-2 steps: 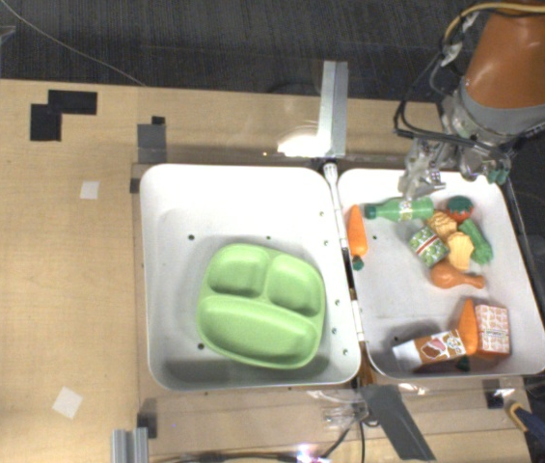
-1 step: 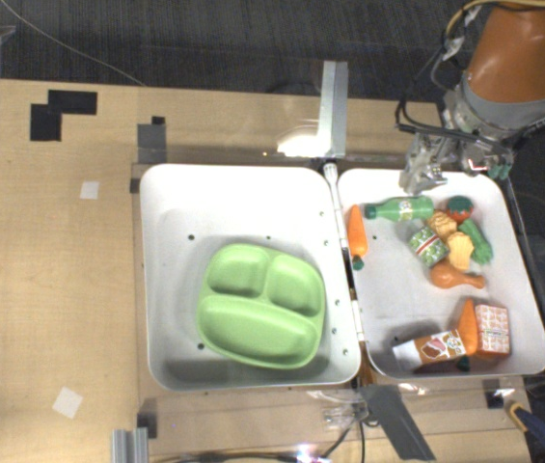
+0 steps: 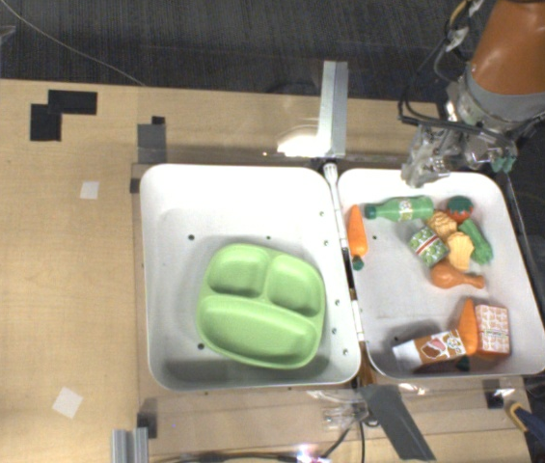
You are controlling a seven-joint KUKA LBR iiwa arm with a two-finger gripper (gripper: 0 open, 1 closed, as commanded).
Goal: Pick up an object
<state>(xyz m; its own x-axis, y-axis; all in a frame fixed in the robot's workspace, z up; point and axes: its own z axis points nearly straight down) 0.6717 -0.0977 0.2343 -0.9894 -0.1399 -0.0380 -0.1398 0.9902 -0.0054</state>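
Nearest the camera, along the front wall of the right bin [image 3: 532, 355], a brown bottle [image 3: 433, 349] lies on its side with an orange carton [image 3: 485, 332] touching it, both pushed up against the rim, probably just where they slid to. Left bin [image 3: 156, 258] holds a green divided plate [image 3: 260, 303], flat, sitting toward the front half, nothing on it.

Mid right bin: a chicken drumstick [image 3: 455, 278] lies loose below a small heap. An orange carrot [image 3: 356, 233] sits tight against the divider wall between the bins, awkward for fingers to get around. Heap further back: green bottle [image 3: 402, 208] on its side, a can [image 3: 427, 246], a yellowish toy [image 3: 459, 250], a green vegetable [image 3: 477, 242], something red and green [image 3: 458, 208] at the back. All touching, so any grab there risks nudging neighbours.

Farthest back, the gripper [image 3: 426, 167] hangs over the back rim of the right bin, just beyond the green bottle, arm [image 3: 518, 41] behind it. Nothing is seen between its fingers. Fingers blurred, so I cannot tell wide or narrow.

Judgement: pick not yet made. Any of the right-bin things would do; green bottle is closest to the tool, drumstick the cleanest to isolate.
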